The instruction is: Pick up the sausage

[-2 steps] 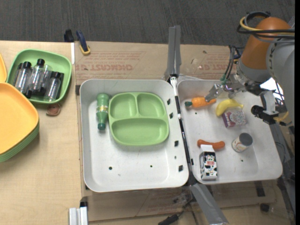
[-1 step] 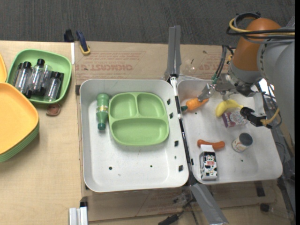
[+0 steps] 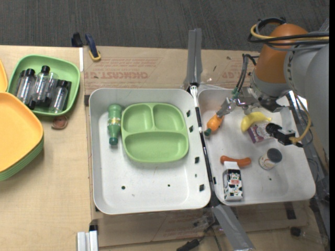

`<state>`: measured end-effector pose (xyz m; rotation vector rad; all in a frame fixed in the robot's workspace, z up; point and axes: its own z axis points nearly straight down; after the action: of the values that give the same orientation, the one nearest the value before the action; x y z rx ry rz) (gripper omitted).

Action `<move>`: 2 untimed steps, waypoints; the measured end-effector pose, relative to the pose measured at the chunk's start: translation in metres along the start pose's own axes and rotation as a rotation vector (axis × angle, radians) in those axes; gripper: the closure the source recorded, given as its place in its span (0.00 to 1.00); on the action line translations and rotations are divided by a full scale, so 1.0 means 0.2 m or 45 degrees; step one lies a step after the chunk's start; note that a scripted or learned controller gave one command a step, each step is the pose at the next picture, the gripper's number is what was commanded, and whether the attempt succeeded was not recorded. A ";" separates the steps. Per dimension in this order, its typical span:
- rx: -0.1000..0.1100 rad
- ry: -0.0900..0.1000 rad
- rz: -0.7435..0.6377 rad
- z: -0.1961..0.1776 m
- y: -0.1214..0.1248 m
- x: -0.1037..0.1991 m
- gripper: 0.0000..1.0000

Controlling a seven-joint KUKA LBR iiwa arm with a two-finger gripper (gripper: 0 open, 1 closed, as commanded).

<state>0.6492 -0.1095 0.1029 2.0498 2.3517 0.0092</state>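
Look to the right bin (image 3: 293, 192): your sausage (image 3: 235, 161) lies there, a short reddish-orange link, smooth and slightly curved, lying flat and almost level across the bin floor, a little below the middle. Nothing touches its upper side; just below it stands a small white carton (image 3: 233, 185) with a dark printed figure on the front, its top edge near the link.

Now the gripper (image 3: 229, 106): it hangs at the upper left part of the same bin, near the divider, metal fingers pointing down and to the left. You can see them spread slightly, with nothing between them. Right under the tips lies a toy carrot (image 3: 213, 123), orange with a green end, close to the fingertips; whether they touch it, you can't tell. The sausage sits well below the gripper, apart from it.

To the right of the gripper you have a yellow banana (image 3: 253, 120) resting against a purple packet (image 3: 257, 133), and lower down a small round grey-topped jar (image 3: 270, 158), right of the sausage.

Over in the left bin (image 3: 99, 187), a green divided plate (image 3: 155, 132) lies flat, with a green bottle (image 3: 114, 123) lying beside its left edge.
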 end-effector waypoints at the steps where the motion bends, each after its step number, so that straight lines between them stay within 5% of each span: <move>1: 0.021 0.013 -0.072 0.05 0.05 0.05 0.00; 2: 0.028 0.014 0.227 0.05 -0.20 0.08 0.00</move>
<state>0.6084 -0.0984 0.0914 2.2681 2.1759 -0.0024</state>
